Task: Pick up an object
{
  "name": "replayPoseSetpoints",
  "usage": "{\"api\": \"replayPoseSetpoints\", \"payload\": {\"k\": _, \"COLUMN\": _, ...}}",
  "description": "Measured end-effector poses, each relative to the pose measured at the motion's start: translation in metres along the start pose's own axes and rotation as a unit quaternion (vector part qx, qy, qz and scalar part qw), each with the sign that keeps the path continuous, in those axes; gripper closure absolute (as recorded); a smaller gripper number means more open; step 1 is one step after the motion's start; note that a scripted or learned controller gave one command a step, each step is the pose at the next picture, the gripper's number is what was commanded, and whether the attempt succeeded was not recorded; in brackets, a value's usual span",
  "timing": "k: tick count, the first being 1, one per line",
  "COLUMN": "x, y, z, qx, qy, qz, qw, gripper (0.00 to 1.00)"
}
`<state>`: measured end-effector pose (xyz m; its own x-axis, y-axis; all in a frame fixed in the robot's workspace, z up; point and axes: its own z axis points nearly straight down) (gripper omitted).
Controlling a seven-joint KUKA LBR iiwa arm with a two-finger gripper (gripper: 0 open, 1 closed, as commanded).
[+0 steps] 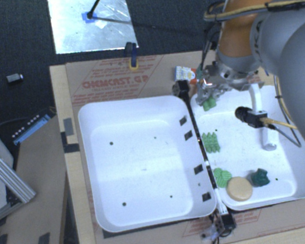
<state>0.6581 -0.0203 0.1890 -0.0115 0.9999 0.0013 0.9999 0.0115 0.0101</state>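
Closest to the lens is the front edge of the cardboard sheet (157,237) that both bins sit on. It has red CHEMCAST lettering and is laid over a tan bench (48,178). Past the bench it's all dark carpet (10,31) with one shiny metal plate (90,17) lying on it, and one aluminium rail (2,173) pokes in at the left.

Two white bins side by side. The left bin (141,159) shows a white floor with four little dark dots. The right bin (241,151) has the loose stuff, five things by my count:
- one tan disc (240,188) at the near edge
- one dark teal lump (259,177) just beside the disc
- one green leaf shape (222,177) touching the disc's other side
- two ridged ones: the middle ridged piece (210,141) by the divider, and the far ridged piece (209,104) up in the far corner

That far ridged piece sits right under the gripper (207,90), which hangs off the grey-and-orange arm (274,22). Honestly can't tell if the gripper is open or closed, or whether it's touching the piece at all.
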Motion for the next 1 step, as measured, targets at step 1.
{"api": "replayPoseSetpoints", "payload": {"k": 1, "x": 0.0617, "y": 0.0124, "z": -0.0234, "qx": 0.003, "qy": 0.000, "qz": 0.002, "qw": 1.0000, "gripper": 1.00}}
